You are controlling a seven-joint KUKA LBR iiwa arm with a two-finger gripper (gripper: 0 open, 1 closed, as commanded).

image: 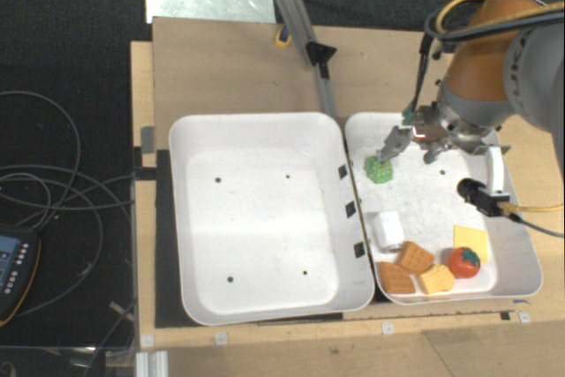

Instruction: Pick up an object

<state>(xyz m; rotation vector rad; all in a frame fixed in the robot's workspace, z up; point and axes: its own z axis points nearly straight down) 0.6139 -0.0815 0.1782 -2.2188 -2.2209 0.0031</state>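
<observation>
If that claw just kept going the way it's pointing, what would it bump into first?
Most likely the green broccoli-like piece: the gripper points down-left at it, just short. Height above it is hard to judge from this slanted view.

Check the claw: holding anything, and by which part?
Cannot be told. The claw sits right above the green object in the right bin, but the view doesn't settle whether that object is between its tips.

You have a flat tan wooden bench (pixel 229 71) carrying two shallow white plastic bins side by side: the left bin (pixel 190 199) and the right bin (pixel 521 265), edges touching.
</observation>
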